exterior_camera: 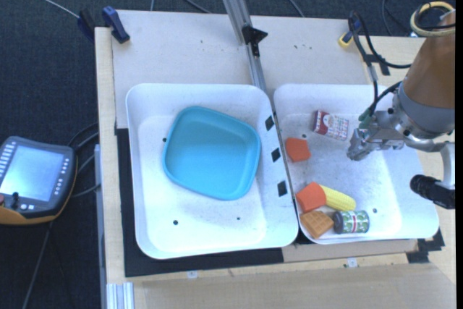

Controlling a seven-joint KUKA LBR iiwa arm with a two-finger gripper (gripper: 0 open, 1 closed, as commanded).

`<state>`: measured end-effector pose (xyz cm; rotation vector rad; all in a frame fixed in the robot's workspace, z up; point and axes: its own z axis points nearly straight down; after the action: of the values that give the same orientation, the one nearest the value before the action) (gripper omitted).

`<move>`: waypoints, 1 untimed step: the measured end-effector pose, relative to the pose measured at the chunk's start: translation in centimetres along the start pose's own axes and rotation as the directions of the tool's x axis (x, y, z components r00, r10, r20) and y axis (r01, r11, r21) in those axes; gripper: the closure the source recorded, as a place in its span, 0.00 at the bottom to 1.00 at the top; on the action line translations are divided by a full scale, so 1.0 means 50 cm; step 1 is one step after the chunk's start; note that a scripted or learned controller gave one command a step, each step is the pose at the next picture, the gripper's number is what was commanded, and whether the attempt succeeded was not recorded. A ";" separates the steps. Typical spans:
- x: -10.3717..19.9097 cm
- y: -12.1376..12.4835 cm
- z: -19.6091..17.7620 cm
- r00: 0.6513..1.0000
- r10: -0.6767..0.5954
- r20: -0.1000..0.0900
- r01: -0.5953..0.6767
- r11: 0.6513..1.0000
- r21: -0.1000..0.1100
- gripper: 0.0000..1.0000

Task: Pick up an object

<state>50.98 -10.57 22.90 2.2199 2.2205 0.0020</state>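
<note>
Hovering over the right bin (pixel 405 224), toward its far right part, the claw (pixel 358 148) is pointing down beside a small red-and-white carton (pixel 330 124), and whether it is spread or closed cannot be told from this angle. Nothing is showing between its tips, so the pick is looking not yet done; judging by position, the approach is under way and the grasp and lift are remaining. The carton, lying near the bin's far edge just left of the claw, is seeming the likeliest target. Further out, an orange-red block (pixel 297 150) is sitting near the bin's left wall, and along the near edge a second red-orange block (pixel 311 196), a yellow corn cob (pixel 338 197), a waffle-patterned tan piece (pixel 316 223) and a small dark can (pixel 351 221) are crowding together by the near left corner. A blue square plate (pixel 211 152) is resting in the middle of the left bin (pixel 145 228).
</note>
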 end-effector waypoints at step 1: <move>0.117 0.022 0.011 1.000 -0.005 -0.002 0.005 1.000 0.002 1.00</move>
<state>52.07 -4.72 22.37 2.2162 2.2281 0.0015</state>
